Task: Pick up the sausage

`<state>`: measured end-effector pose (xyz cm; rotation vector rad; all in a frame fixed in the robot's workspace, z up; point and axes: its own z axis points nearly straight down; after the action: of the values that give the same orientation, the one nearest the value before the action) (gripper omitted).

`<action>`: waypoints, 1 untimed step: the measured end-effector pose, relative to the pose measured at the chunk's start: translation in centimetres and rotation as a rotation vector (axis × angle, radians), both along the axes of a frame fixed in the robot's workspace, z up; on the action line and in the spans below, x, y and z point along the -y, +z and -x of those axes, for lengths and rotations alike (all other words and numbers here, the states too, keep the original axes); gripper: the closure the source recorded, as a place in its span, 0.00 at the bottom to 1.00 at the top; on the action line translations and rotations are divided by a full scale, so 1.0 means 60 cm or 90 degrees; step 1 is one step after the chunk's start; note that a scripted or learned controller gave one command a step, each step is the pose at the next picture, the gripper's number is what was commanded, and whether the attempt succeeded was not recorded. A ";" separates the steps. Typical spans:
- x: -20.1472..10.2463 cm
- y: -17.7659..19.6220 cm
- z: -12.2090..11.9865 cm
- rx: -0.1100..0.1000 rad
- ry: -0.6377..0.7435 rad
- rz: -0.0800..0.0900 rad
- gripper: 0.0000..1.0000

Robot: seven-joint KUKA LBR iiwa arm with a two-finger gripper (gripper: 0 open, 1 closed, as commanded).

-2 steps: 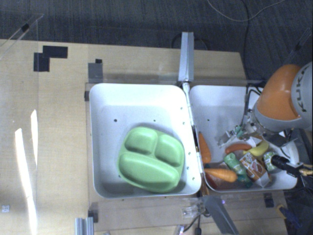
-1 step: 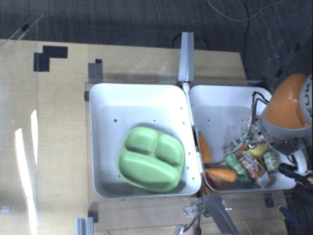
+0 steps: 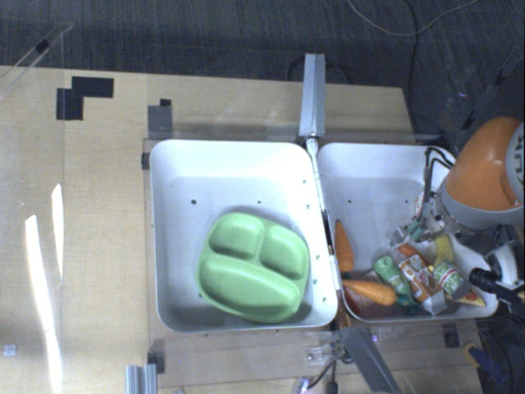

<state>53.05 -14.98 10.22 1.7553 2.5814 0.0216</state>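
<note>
The right bin (image 3: 369, 171) holds a pile of toy food along its front. A short reddish-orange piece that looks like the sausage (image 3: 343, 249) lies against the bin's left wall. An orange carrot-like piece (image 3: 371, 290) lies along the front wall, with something dark red under it. My gripper (image 3: 417, 226) hangs below the orange band (image 3: 484, 175) at the right side of this bin, over the pile and roughly 90 px right of the sausage. Nothing can be seen held in it.
A green bottle-like item (image 3: 389, 271), a printed packet (image 3: 418, 273) and a small can (image 3: 447, 276) crowd the right bin's front right corner. In the left bin (image 3: 189, 179) lies a green divided plate (image 3: 254, 267). A metal post (image 3: 312, 97) stands behind the divider.
</note>
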 end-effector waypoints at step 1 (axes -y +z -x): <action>-0.088 0.177 0.007 -0.010 0.126 0.002 1.00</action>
<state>52.61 -9.68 20.82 1.4979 2.7531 0.0058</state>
